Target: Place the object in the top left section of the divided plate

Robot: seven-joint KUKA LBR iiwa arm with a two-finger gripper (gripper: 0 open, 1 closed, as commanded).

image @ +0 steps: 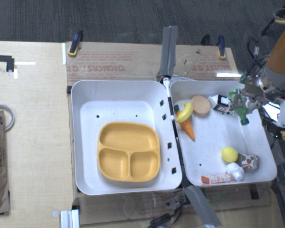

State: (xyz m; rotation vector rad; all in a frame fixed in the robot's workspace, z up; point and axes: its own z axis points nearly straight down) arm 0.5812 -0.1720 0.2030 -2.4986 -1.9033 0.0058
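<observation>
The yellow divided plate (101, 137) lies in the left bin (85, 103), with one wide section at the back and two smaller ones at the front; all three hold nothing. My gripper (239, 107) with its green tips hangs over the back right part of the right bin (263, 141). It is just right of a black-and-white packet (221, 103) and a round tan item (201, 104). Nothing shows in its grasp.
The right bin also holds a banana (185, 112) lying over a carrot (188, 128), a lemon (229, 154), a small bottle (248, 161), a white lump (234, 171) and a pink box (216, 178). A grey divider bar (169, 51) stands between the bins.
</observation>
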